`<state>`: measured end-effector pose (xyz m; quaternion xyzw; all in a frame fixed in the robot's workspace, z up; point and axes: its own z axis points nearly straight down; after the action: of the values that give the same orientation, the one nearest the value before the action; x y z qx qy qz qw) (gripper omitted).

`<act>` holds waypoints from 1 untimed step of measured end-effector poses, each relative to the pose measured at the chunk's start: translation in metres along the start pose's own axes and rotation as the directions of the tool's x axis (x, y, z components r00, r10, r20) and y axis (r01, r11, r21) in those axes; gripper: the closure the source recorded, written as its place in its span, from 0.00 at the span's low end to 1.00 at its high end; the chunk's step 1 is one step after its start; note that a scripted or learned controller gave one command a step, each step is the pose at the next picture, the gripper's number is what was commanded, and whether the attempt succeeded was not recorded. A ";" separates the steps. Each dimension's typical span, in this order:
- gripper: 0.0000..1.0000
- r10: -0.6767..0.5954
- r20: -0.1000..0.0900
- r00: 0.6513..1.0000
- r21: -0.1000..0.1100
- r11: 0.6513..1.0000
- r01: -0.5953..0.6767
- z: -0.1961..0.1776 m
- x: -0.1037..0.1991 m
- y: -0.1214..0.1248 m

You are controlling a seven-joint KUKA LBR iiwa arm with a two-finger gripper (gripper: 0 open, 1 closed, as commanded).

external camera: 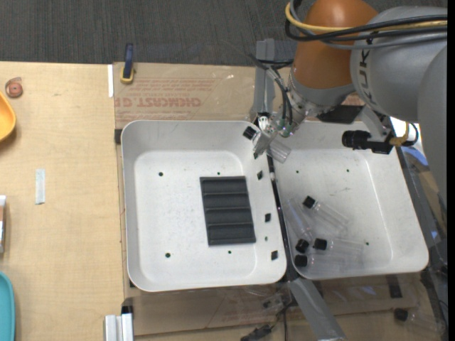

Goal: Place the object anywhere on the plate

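- Hovering over the seam between the two bins, my tool [274, 130] hung near their far edge, at the top-left corner of the right bin [384, 261].
- A clear tube [279, 151] with a dark cap seemed to sit just under the tool's tip, but I could not tell whether the tool was spread or closed, nor whether it truly had the tube.
- The plate [227, 209], a dark ribbed rectangle, lay in the middle of the left bin [142, 190], well apart from my tool.
- To do this step well, I judged that I should confirm the hold first, lift straight up clear of the bin walls, then carry across and down over the plate's middle.
- A clear tube is slick and rolls, so I judged a low, gentle release along the ribs would suit best, letting the grooves stop it.
- Counting: two white bins sat side by side on the tabletop [64, 261], and there was one plate.
- Loose tubes [323, 222] lay in the right bin, and I counted about four dark caps among them; their clear bodies overlapped, so the exact number of tubes was hard to tell.
- One more tube was at my tool.
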<state>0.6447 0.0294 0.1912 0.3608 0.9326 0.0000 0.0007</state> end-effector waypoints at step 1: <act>1.00 0.072 -0.001 0.997 0.002 0.997 -0.072 0.001 0.083 0.049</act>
<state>0.6159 0.1214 0.1901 0.3943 0.9190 -0.0008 -0.0004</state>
